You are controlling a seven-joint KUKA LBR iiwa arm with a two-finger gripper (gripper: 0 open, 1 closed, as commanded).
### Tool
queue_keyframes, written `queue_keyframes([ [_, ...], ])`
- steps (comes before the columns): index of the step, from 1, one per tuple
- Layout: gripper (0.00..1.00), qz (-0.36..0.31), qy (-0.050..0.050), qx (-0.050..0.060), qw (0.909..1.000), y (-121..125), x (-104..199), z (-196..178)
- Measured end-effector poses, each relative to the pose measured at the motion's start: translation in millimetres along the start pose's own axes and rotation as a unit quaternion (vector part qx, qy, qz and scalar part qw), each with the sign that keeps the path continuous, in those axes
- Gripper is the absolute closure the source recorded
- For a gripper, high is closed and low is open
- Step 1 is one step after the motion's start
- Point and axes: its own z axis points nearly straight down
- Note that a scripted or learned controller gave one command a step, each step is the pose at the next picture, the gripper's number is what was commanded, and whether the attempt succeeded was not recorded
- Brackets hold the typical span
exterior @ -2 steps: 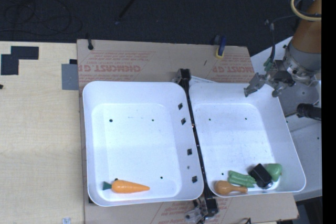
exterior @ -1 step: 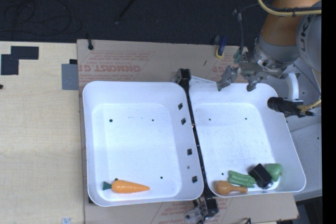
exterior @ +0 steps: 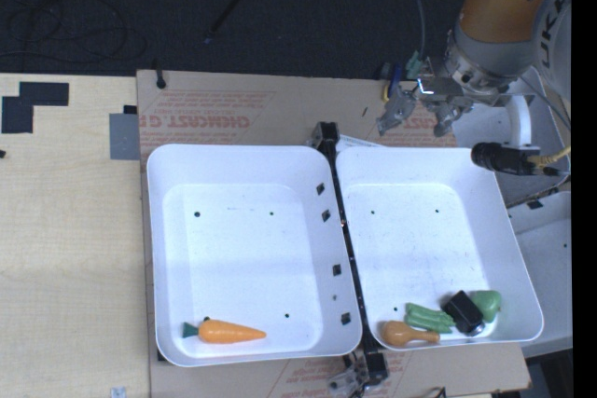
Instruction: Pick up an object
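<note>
gripper (exterior: 417, 116): jaws spread, nothing between them, hanging above the far rim of the right bin (exterior: 522, 275); nearest pick, the clustered toys (exterior: 448, 317), lies well below-right at the near wall—descend centred on one piece.

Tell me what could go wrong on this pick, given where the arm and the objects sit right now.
1. The green pod, black block, green piece and tan pear-shaped toy crowd the right bin's near corner, touching; a grasp may catch two or slip.
2. They lie against the bin wall, so a finger could strike the rim.
3. The gripper hangs open above the bin's far edge, well away from everything; the carrot lies alone in the left bin, low by its near wall.
</note>
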Motion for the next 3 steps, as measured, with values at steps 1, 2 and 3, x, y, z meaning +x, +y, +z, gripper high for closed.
queue_keyframes([
  [1, 0.00, 0.001, -0.001, -0.006, 1.0000, 1, 8, -158],
  [2, 1.00, -0.002, -0.001, 0.005, 1.0000, 0, 9, -156],
  [3, 1.00, 0.005, -0.001, 0.007, 1.0000, -4, -32, -72],
])
